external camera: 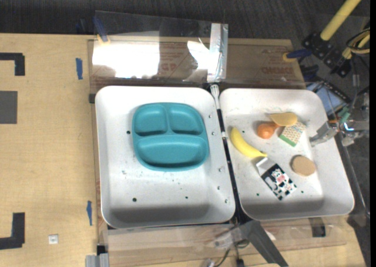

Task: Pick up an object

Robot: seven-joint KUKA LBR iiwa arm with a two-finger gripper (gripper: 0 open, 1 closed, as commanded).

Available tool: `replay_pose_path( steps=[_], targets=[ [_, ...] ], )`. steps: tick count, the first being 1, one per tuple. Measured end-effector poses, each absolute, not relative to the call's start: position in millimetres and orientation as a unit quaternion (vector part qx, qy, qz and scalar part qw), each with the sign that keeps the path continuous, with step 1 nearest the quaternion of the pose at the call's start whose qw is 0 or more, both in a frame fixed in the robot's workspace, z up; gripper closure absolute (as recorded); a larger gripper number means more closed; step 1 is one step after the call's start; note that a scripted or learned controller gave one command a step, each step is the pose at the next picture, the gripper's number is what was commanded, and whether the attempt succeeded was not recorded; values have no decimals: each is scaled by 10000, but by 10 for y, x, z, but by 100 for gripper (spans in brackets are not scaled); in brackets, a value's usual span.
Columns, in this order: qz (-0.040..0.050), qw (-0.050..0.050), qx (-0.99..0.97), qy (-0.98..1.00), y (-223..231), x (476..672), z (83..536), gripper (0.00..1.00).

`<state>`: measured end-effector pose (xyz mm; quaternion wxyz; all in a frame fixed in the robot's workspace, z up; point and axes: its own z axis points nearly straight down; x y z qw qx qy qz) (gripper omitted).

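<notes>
Bins sit side by side under me on the wooden bench (47, 160): the left bin (111, 189) carries a teal divided tray (170, 135), lying flat near its middle, and the right bin (329, 195) carries all the loose pieces I could pick from. My gripper (326, 132) shows at the right rim of that right bin, a greyish metal tip poking in over the edge, with blurred cables and dark hardware behind it; at this size I cannot tell how it is set, and I see nothing held in it. Nearest to it is a small block (291, 135) with a green speckled face, and touching that block's upper side lies a tan oval piece (284, 119). Just beside these, toward the bin's middle, is a small orange round piece (267, 131). A yellow banana (244, 145) lies slantwise near the left wall of the right bin, its lower end close to a black-and-white patterned card (277, 180). A brown round disc (304, 165) rests just right of that card, apart from my gripper. Behind both bins stands a clear plastic sheet (158, 48) with glare on it.
</notes>
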<state>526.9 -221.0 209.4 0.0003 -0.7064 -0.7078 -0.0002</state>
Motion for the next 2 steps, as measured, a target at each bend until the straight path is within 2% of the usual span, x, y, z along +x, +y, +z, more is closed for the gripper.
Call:
replay_pose_path(
  steps=[1, 2],
  targets=[
    [-10, -25, -6196, -7849, -1790, 5148, 1082, 0],
    [-24, -32, -5969, -8023, -1243, 5829, 875, 0]
  ],
)
